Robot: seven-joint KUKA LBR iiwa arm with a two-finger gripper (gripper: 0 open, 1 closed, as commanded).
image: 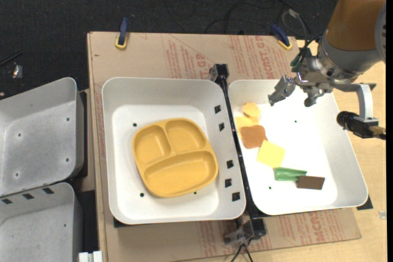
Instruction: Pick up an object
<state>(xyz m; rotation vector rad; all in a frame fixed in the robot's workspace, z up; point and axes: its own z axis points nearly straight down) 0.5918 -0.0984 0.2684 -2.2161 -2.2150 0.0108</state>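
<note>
In the right bin point(344, 150) lie several small items: a round yellow piece point(250, 110), an orange-brown piece point(253, 135), a yellow square point(271, 154), a green bar point(288, 174) and a brown block point(310, 182). My gripper point(296, 95) hangs over the bin's far edge, up and to the right of the round yellow piece. Its fingers are spread, open, with nothing between them.
The left bin point(116, 132) holds a yellow divided tray point(175, 156). A black divider point(230, 132) runs between the bins. Blue-and-yellow clamps point(121, 34) point(281, 37) grip the cardboard at the back. White bin lids point(37, 132) lie at the left.
</note>
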